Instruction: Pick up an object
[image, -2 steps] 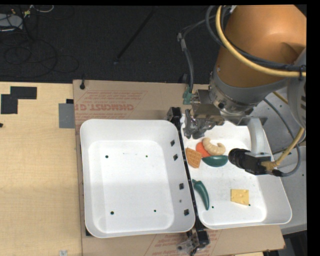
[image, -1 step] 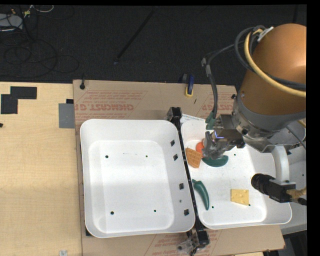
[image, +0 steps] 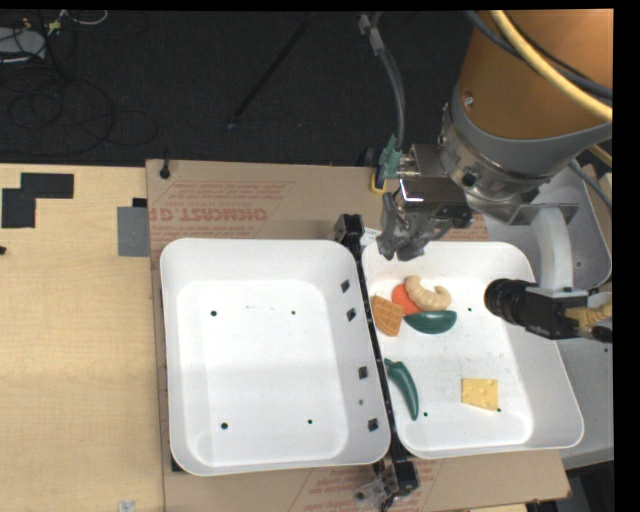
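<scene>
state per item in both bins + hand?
hand: above right bin's back left corner, grip unclear
cracker: tilted against the orange piece
orange piece: partly covered by shrimp
shrimp: on top of the pile
dark green piece: flat
green pepper: flat, apart
cheese: flat, apart

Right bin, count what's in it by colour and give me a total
Green: 2, a long pepper and a dark oval piece
Yellow: 1, cheese wedge
Tan: 1, cracker
Cream: 1, curled piece
Orange-red: 1, part-hidden piece
Total: 6
</scene>
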